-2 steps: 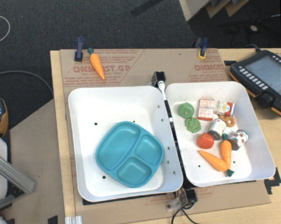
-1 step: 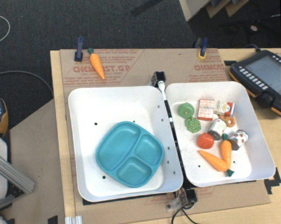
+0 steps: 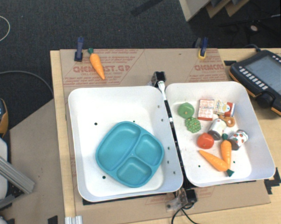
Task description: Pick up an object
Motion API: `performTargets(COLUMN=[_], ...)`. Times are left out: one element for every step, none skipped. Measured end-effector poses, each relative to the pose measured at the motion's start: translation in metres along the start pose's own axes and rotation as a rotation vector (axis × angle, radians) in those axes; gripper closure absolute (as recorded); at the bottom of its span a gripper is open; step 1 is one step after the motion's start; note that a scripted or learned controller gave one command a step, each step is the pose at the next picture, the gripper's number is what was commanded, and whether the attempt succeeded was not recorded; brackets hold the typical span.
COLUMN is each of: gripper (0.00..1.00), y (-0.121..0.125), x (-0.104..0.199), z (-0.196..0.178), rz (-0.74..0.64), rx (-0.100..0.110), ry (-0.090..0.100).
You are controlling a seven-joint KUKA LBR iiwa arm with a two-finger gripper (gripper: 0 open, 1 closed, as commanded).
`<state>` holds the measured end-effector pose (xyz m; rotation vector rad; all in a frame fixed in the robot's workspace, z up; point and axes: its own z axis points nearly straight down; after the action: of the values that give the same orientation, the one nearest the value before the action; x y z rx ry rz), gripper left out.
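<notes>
The right bin (image 3: 257,127) holds several toy foods: a green round piece (image 3: 186,109), a green bumpy piece (image 3: 193,125), a red tomato (image 3: 205,140), two carrots (image 3: 213,160) (image 3: 226,151), small cartons (image 3: 206,109) (image 3: 224,108), a white can (image 3: 218,127) and a spotted piece (image 3: 239,138). A teal divided plate (image 3: 129,153) lies in the left bin (image 3: 80,112).
A loose toy carrot (image 3: 97,65) lies on the cardboard behind the left bin, near a blue clamp (image 3: 78,48). A second clamp (image 3: 202,47) sits behind the right bin. A black pendant (image 3: 262,76) rests at the right edge of the bench.
</notes>
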<state>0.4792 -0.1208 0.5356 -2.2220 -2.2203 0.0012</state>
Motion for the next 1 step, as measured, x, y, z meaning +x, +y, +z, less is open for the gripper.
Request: performTargets(gripper=[1.0], y=[0.0], x=[0.0012], z=[0.0], rz=[0.0], rx=[0.0], ry=[0.0])
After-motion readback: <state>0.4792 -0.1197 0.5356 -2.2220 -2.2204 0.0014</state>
